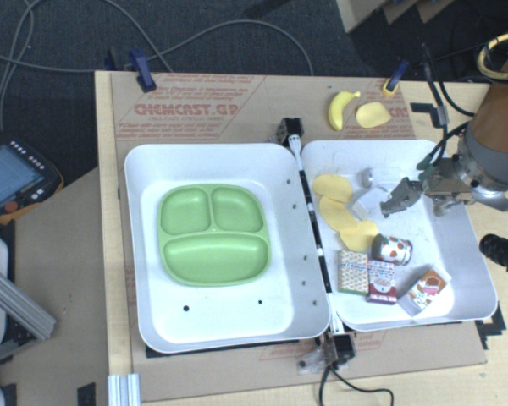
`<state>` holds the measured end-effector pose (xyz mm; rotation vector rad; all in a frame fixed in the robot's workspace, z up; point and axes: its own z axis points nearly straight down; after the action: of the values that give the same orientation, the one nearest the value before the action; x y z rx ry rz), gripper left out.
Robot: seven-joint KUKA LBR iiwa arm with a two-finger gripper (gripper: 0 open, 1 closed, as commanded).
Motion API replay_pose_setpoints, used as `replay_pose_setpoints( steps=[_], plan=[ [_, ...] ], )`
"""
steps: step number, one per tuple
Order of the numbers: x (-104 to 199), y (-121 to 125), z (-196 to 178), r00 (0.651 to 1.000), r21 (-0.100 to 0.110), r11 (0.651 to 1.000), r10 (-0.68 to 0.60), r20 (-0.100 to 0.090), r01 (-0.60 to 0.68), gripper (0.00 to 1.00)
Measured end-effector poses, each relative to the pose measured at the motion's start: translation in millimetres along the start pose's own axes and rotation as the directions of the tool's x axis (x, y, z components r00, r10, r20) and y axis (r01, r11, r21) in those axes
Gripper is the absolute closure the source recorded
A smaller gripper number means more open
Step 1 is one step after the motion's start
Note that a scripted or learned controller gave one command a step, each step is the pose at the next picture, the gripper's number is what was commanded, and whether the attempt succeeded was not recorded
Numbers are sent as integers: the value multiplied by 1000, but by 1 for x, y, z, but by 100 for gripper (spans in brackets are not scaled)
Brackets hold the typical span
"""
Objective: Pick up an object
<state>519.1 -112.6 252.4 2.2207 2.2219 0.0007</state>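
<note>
The gripper [400, 200] hangs low over the right bin [466, 303], fingers slightly parted and holding nothing. Just to its left lie yellow pieces [343, 205] and a small grey object [366, 178]. Below it sit a red-and-white can [392, 249] and small packets [368, 279]. Far to its left, the green divided plate [213, 233] rests in the left bin [144, 294].

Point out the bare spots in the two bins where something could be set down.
Left bin: bare floor rings the green tray, widest along the near edge. Right bin: bare toward its far edge and right wall; crowded at the near-left with yellow pieces and packets.
</note>
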Motion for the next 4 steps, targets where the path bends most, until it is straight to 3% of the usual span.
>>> replay_pose_setpoints(
  steps=[1,2,3,4],
  plan=[
    [-35,33,95,1000,2,1000,1,0,-1,0],
    [-23,24,167,1000,0,1000,1,0,-1,0],
    [-22,24,158,1000,-1,1000,1,0,-1,100],
    [-22,24,158,1000,-1,1000,1,0,-1,0]
  ],
)
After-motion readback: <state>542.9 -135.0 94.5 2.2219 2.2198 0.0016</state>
